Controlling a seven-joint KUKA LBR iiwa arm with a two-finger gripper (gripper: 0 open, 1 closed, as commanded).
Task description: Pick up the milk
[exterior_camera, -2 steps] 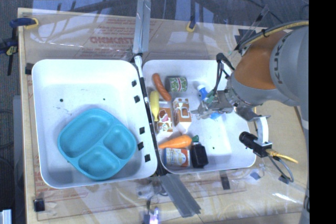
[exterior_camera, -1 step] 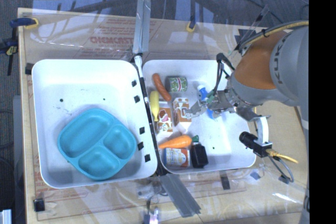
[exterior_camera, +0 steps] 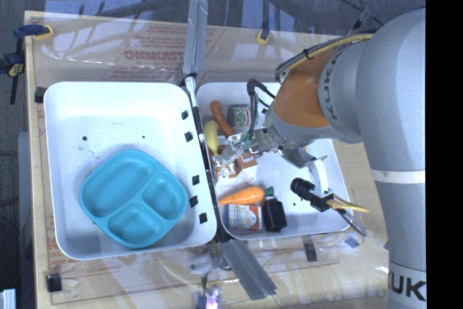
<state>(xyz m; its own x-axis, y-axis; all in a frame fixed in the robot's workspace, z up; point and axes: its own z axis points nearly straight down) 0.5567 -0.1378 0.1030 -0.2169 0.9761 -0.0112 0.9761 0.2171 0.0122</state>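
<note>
The milk (exterior_camera: 230, 164), a small white and brown carton, lies in the right bin (exterior_camera: 329, 163) close to its left wall. My gripper (exterior_camera: 243, 145) hangs right over the carton's upper end, reaching in from the right below the orange band. Whether it touches the carton is hidden by the gripper body.
Around the carton lie a yellow banana (exterior_camera: 210, 135), a red sausage (exterior_camera: 221, 117), a green can (exterior_camera: 239, 114), a carrot (exterior_camera: 243, 195), a jar (exterior_camera: 241, 216) and a dark bottle (exterior_camera: 273, 215). The left bin (exterior_camera: 108, 108) holds a blue divided plate (exterior_camera: 134, 197).
</note>
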